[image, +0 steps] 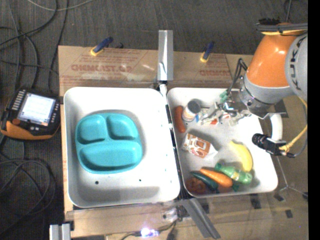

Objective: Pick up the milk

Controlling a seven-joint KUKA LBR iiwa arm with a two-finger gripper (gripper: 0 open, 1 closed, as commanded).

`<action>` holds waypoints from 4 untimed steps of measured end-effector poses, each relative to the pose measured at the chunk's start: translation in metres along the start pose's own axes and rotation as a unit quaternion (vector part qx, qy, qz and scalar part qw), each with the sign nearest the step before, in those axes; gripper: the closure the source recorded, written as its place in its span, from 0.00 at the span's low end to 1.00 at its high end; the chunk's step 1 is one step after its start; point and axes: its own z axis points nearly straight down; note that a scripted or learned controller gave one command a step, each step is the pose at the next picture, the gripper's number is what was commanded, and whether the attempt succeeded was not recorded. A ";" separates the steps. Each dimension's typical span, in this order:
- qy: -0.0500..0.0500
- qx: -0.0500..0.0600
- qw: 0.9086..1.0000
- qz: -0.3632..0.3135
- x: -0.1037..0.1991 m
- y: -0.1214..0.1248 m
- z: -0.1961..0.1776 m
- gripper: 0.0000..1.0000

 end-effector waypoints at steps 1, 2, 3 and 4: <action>0.001 -0.007 0.994 0.113 0.004 -0.014 0.101 0.00; 0.003 -0.035 0.999 0.040 -0.006 -0.025 0.113 0.00; -0.006 -0.040 0.999 0.001 -0.002 -0.038 0.113 0.00; -0.005 -0.040 0.999 0.002 -0.001 -0.041 0.113 0.00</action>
